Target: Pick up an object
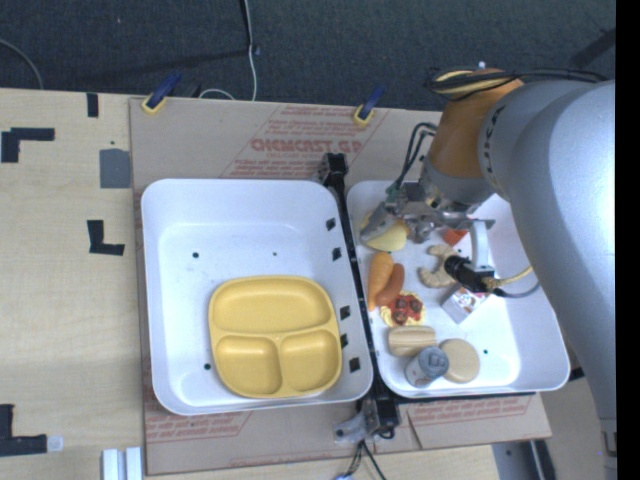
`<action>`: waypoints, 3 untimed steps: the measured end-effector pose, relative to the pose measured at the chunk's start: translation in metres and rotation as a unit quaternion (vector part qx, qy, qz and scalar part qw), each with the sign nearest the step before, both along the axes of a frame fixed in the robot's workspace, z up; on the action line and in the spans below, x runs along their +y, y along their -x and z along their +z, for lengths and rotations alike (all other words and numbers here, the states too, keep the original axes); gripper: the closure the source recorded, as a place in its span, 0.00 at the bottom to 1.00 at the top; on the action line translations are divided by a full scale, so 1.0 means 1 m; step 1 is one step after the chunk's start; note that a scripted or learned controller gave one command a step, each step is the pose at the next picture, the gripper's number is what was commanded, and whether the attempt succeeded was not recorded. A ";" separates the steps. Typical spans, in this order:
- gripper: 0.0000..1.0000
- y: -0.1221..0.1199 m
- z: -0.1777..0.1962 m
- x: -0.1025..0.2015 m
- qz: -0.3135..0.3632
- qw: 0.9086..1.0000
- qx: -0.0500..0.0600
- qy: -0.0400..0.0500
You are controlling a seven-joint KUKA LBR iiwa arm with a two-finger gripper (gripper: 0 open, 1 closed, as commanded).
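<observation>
Gripper (425, 218) low over far end of right bin (535, 363), beside yellow food piece (388, 236); finger state indiscernible. Yellow tray (274, 333) in left bin (180, 228).

A robotics lab — taped plywood bench (60, 268), clamped cardboard sheet (290, 143), dangling cables (245, 28) — no home.

A yellow divided plate (275, 347) lies in the left white bin (175, 218) — blue clamps (160, 95) pin the cardboard sheet (280, 143).

Two white bins (165, 228) (530, 363), one yellow divided plate (275, 335) (left bin), one carrot (382, 276), two blue clamps (160, 95) (369, 104).
</observation>
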State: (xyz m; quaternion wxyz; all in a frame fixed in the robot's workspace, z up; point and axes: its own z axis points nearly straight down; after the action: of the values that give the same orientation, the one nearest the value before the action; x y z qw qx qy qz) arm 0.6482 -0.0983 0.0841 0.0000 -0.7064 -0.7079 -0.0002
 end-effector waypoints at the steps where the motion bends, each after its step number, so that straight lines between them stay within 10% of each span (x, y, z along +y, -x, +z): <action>1: 0.00 0.002 0.000 0.001 -0.001 1.000 0.001 0.000; 3: 0.00 0.002 0.000 0.004 0.000 1.000 0.001 0.000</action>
State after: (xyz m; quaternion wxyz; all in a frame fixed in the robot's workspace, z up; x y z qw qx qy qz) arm 0.6461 -0.0944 0.0840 0.0006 -0.7067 -0.7075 0.0004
